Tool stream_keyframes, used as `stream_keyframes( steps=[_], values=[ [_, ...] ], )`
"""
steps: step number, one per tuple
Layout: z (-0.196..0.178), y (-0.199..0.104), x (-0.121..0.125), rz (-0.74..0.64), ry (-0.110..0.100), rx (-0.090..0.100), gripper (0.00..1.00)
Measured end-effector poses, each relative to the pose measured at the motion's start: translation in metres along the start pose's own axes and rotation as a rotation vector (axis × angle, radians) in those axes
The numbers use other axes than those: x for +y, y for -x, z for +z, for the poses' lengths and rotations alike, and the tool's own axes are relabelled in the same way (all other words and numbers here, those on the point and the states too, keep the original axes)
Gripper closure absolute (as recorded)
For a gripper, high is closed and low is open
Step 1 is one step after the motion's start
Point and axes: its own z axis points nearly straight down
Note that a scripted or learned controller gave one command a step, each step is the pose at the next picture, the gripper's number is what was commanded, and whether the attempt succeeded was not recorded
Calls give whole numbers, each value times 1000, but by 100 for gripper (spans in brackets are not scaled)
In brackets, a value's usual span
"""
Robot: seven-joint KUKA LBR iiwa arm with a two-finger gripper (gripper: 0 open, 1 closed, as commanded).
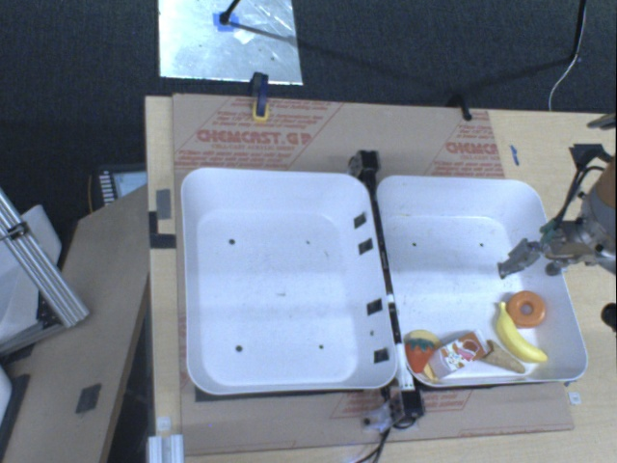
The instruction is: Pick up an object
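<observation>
Several small objects lie in the front right corner of the right bin (453, 230): an orange ring (526, 308), a yellow banana (519, 335), a red-orange round fruit (420, 351), a white and red packet (459, 352) and a brown cone-shaped piece (504, 359). My gripper (533, 262) hangs over the right side of that bin, just behind the orange ring. It stands open with nothing between its fingers. The arm comes in from the right edge.
The left bin (275, 278) sits beside the right one, with a black clip strip (378, 278) along the shared wall. Both rest on a cardboard sheet (289, 133). A metal plate (229, 25) lies at the back.
</observation>
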Motion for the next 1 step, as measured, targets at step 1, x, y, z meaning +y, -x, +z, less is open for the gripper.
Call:
stream_keyframes(
  steps=[1],
  values=[
    [-96,-66,-20,-8,11,1,0]
  ],
)
